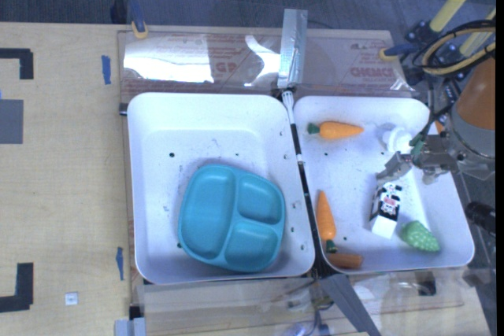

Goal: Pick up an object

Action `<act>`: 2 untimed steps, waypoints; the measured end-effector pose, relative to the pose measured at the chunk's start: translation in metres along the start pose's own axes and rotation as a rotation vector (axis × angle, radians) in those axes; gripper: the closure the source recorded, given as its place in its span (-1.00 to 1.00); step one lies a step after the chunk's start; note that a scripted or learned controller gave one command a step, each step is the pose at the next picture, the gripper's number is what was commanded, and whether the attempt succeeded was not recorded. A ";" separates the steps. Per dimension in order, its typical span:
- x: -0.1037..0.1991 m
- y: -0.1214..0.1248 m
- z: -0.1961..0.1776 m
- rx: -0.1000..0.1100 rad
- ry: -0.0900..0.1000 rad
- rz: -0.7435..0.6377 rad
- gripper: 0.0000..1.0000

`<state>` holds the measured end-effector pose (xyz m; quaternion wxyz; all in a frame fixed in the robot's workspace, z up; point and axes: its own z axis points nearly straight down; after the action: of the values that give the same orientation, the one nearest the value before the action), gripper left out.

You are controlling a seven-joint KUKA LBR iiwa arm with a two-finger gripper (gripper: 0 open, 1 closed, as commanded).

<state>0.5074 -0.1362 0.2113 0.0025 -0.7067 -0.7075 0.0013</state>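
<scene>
Camera view, looking down at a slant, has me reaching in from the right over the right bin (441,204), with my gripper (403,164) hanging above its middle-right part. Whether my jaws are parted or closed I cannot tell from here (grey metal against white plastic blurs together), and nothing is visibly caught between them.

Just below me, nearly under my tip, lies the small black-and-white carton (387,208), lengthwise on the bin floor. I judge it the likeliest target: light, boxy, fairly stiff, with flat sides that should take a pinch across the narrow width near its middle. Printed card can be slick, so a squeeze near one end might spin it out.

Touching or just beside its lower right end sits the green bumpy toy (420,236), which looks light and probably a little soft; its knobbly skin should grip well, but it crowds the carton's end.

An orange carrot (339,130) lies near the far wall, another carrot (325,216) along the left wall, both well apart from me. The left bin (150,169) holds a blue divided tray (232,218).
</scene>
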 end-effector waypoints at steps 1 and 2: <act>-0.048 0.001 0.110 0.000 -0.001 0.019 -1.00; -0.042 0.036 0.115 -0.003 -0.001 0.142 -1.00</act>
<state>0.5424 -0.1781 0.0959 0.0011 -0.7551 -0.6556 0.0006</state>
